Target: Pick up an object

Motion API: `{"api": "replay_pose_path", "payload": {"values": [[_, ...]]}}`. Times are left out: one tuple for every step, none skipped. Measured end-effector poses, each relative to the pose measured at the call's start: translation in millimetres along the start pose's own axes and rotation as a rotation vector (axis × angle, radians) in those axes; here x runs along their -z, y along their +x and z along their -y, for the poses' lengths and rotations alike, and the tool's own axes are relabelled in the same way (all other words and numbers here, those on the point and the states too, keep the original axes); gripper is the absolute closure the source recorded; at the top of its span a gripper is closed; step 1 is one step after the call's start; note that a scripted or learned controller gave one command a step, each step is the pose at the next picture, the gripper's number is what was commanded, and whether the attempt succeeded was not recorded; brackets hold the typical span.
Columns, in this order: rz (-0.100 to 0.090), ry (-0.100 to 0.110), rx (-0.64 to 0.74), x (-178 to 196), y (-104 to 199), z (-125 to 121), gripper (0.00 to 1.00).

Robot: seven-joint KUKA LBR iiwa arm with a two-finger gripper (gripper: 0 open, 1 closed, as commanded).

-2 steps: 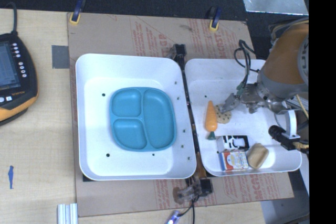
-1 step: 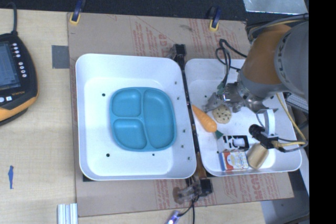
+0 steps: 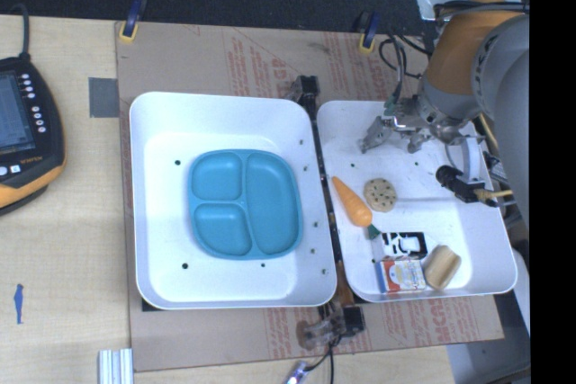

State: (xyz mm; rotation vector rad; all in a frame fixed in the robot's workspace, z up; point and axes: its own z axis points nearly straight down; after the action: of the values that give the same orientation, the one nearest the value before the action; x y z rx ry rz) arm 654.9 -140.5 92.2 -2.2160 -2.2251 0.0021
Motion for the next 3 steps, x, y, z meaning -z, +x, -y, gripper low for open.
{"api": "replay_pose_path", "payload": {"values": [[0.001,-0.002,-0.001,128.2,14.3,55.6,0.00],[0.001,0.000,0.000,18.5,35.0,93.2,0.00],[0.000,0.001,0.000,-0.7,10.9,43.1,0.00]]}}
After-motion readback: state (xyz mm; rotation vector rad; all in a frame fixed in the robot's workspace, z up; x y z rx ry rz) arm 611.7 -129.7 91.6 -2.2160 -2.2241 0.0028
